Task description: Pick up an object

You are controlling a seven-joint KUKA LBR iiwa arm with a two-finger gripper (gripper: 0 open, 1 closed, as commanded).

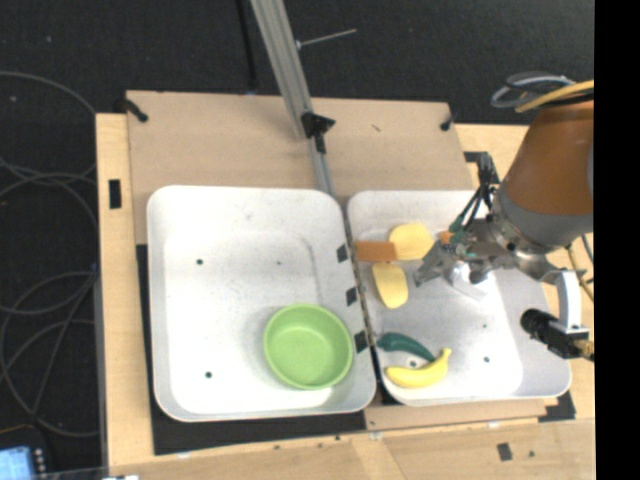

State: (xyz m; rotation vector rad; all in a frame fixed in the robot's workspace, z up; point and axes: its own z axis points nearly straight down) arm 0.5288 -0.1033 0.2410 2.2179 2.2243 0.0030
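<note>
**K:** Banana (418,370) sits lowest in frame, front edge of the right bin (500,373). Yellow, curved, dark tip. Small dark green piece (404,344) touching its upper left side.

**M:** Other stuff in that bin?

**K:** Yellow rounded object (411,239) near the bin's upper left, with an orange-brown block (375,252) just beside it on the left, at the divider. Below those, a second yellow piece (391,287), oval, paler, lying flat on the bin floor.

**M:** Which one is the arm on?

**K:** Pincer (437,264) is low over the right bin, just right of the upper yellow object and the oval piece. Near both. Can't tell if it touches either.

**M:** Open or closed?

**K:** Can't tell. Fingers blur into the grey wrist hardware. Nothing visibly held between them.

**M:** Arm pose?

**K:** Arm (552,163) comes in from the right, orange band big in the upper right of frame, grey section below it angling down-left to the pincer.

**M:** Left bin?

**K:** Left bin (200,228) holds a green bowl (308,345), upright, at its front right corner, near the divider. Both bins sit side by side on the counter (220,133), brown board under them.
</note>
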